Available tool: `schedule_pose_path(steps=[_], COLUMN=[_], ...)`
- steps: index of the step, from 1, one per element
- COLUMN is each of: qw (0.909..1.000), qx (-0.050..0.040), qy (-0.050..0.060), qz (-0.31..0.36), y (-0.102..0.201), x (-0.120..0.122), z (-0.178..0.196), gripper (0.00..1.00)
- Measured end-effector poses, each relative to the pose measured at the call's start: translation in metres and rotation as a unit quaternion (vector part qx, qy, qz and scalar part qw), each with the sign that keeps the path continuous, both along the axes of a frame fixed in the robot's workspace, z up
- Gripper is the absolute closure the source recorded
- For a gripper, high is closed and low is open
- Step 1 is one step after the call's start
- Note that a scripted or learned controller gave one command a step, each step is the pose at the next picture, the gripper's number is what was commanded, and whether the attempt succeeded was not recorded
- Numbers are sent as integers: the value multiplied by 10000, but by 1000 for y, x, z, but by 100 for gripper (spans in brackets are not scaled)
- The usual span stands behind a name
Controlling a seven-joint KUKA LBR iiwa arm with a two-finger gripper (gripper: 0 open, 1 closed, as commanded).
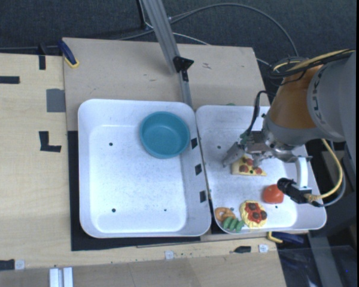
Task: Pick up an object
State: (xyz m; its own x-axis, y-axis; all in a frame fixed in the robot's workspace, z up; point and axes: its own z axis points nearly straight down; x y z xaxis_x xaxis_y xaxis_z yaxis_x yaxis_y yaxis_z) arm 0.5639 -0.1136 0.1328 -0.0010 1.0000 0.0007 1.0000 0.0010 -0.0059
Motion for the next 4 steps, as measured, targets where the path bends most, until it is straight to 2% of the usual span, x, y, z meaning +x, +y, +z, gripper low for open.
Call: schedule_pose_path(steps=[1,2,4], qw=[10000,10000,10000], qx=[-20,-23,-6], qy=[-55,-92,-53], qz=[-9,-7,-1], y=[-2,-2,-3], x=[2,4,12], z=[-42,-28,95], gripper=[0,100,100])
